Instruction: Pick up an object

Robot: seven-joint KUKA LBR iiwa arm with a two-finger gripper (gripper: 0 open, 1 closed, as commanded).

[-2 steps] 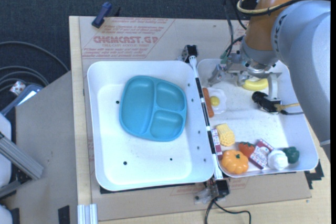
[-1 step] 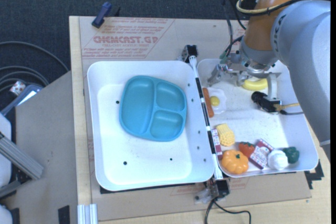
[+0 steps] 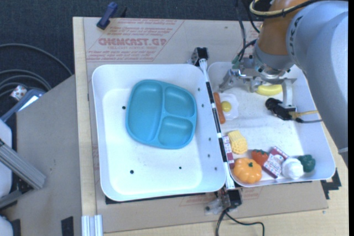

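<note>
Toy pumpkin (image 3: 247, 170) is sitting at the right bin's (image 3: 323, 166) near edge, gripper (image 3: 264, 81) is hovering by the banana (image 3: 270, 89) at its far end, can't tell whether it's gripping.

Arm (image 3: 326, 36): large, smooth, rounded casing, light grey with a faint bluish cast. Orange band (image 3: 282, 22) above the wrist, glossy and dome-shaped. A yellowish cable loop (image 3: 265, 4) circles over the top of the band, beside a thin dark cable. Below the band, a grey metal wrist flange (image 3: 272, 70), ring-shaped. Thin wires run down its side to the gripper (image 3: 260, 81), which is built from pale metal parts with small brackets. Finer detail such as screws or markings too blurred to make out.
</note>
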